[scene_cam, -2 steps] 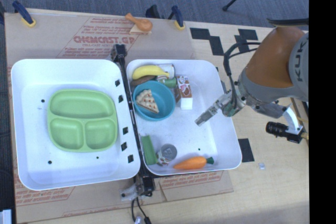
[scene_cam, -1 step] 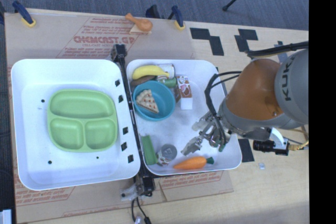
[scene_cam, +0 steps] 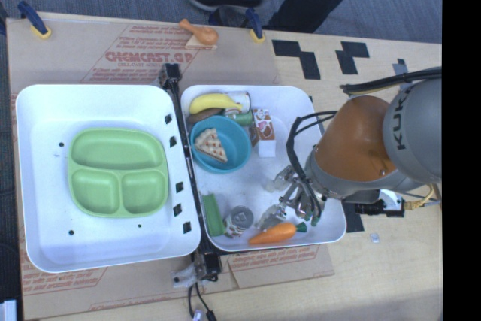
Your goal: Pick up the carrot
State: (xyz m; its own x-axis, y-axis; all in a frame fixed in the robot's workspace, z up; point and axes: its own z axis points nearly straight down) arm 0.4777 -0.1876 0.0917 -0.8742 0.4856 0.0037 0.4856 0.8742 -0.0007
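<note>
**Claw right on top of the carrot, grip not there yet**

From where I'm standing, the carrot (scene_cam: 273, 234) is lying on its side at the near edge of the right bin (scene_cam: 325, 231), orange body pointing left, green stub to the right. That's my landmark for everything else.

The claw (scene_cam: 289, 208) hovers just behind the carrot, close above it. Can't tell if it's spread or closed, it's a tangle of metal and cable from this angle, and I don't see the carrot pinned in it.

To do this step well, I'd say it should straddle the carrot across its thick middle, not along the length, and go low enough to catch a round thing before squeezing. The bin wall sits right in front of the carrot, so little room there.

Just left of the carrot there's a small round tin (scene_cam: 240, 217), then a green stick-shaped thing (scene_cam: 212, 213). Best not nudge those.

Farther back from the carrot: a blue bowl (scene_cam: 220, 144), and a banana (scene_cam: 212, 102) beyond.
</note>
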